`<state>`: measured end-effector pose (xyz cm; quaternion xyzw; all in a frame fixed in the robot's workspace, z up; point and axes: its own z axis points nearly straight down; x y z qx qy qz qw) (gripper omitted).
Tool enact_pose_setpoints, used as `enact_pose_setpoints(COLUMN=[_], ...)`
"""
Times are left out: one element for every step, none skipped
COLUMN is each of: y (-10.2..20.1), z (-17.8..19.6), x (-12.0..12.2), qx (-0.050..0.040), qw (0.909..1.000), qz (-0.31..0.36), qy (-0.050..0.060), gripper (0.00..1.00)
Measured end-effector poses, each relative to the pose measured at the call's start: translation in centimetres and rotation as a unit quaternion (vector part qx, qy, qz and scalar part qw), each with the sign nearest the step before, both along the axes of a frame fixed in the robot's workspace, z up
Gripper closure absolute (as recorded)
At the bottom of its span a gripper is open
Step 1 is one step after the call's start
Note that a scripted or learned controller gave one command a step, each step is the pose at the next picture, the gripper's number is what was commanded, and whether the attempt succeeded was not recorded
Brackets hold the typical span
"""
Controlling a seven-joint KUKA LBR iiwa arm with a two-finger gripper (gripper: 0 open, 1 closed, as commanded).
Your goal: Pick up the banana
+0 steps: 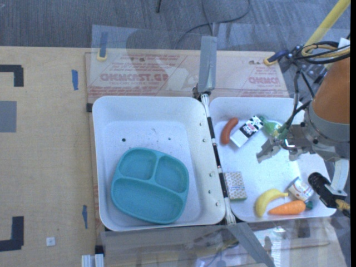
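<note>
- Banana is found lying in the right bin, at the near edge of that bin, curved and yellow, with nothing gripping it.
- An orange carrot is seen just beside the banana, on the side away from the left bin, and appears to touch it.
- A small white jar with a dark label is placed just beyond the carrot, farther from the banana toward the arm.
- A small patterned packet is set near the banana, against the wall of the right bin that is shared with the left bin.
- The gripper is held above the floor of the right bin, well apart from the banana and on its far side; the fingers are spread apart, and nothing is seen between them.
- A red sausage is found at the far part of the right bin, well apart from the banana.
- A black-and-white carton is laid just beside the sausage, and a green item is seen past it, partly hidden by the gripper.
- A teal divided plate is held in the left bin, well apart from the banana, across the shared wall.
</note>
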<state>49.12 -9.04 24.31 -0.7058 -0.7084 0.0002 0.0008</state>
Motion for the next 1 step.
enact_pose_setpoints(y=[-0.85], z=[-9.87], x=[-1.20], qx=[0.0000], qw=[0.9789], qz=[0.205], qy=[-0.001], gripper=[0.00])
